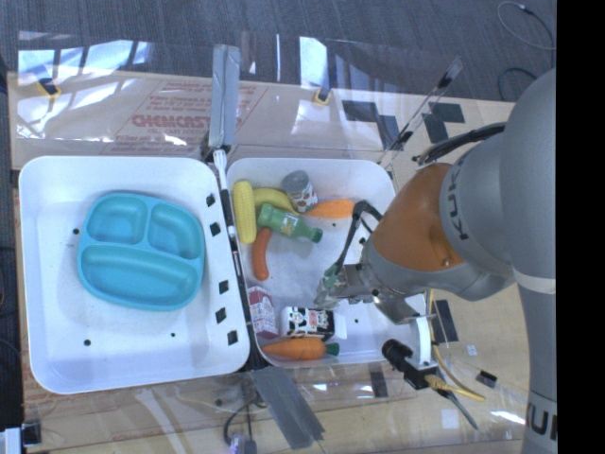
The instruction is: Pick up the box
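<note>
In the camera view, red letters reading about "CHEMCAST" show on the sheet (142, 112) lying on the desk (492, 367) behind the bins. The box (310, 323), white with black cow-like marks, lies in the right bin (378, 173), just below and a little left of the hand (333, 287). Left of the box is a dark red packet (262, 312), below it a carrot (298, 349). Above the hand lie a green bottle (288, 223), a banana (269, 198), a can (299, 190) and a corn cob (244, 211). Far left, the left bin (38, 282) carries a blue tray (142, 251). Whether the hand is open or closed, I cannot tell.
</note>
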You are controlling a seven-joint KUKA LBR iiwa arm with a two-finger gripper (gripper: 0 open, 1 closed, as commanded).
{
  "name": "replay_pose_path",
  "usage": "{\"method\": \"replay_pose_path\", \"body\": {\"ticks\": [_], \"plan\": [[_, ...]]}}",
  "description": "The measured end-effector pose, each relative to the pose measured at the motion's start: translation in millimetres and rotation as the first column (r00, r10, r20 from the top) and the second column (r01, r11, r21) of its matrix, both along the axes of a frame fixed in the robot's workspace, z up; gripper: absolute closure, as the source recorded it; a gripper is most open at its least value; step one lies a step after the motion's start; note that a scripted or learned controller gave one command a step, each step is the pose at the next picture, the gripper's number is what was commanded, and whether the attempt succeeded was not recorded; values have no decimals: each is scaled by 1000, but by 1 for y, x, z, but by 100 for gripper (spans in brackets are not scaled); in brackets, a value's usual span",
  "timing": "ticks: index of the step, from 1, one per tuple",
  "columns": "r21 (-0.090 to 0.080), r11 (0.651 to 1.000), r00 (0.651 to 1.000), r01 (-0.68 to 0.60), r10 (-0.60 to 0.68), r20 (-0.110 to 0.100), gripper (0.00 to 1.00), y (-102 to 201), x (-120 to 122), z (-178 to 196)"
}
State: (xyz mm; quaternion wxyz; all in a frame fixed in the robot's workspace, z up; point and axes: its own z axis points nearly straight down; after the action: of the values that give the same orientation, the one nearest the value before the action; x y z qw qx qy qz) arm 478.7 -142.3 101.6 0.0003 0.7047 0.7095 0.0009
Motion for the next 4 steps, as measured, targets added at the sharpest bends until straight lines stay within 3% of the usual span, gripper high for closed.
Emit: {"method": "replay_pose_path", "body": {"ticks": [1,2,3,4], "plan": [[0,999,999,33,-33,-5,100,-14,21,-11],[0,999,999,33,-33,-5,0,-15,21,-11],[0,1000,1000,17,-17,-3,0,1,18,25],[0,990,990,-143,143,-5,0,36,102,-11]]}}
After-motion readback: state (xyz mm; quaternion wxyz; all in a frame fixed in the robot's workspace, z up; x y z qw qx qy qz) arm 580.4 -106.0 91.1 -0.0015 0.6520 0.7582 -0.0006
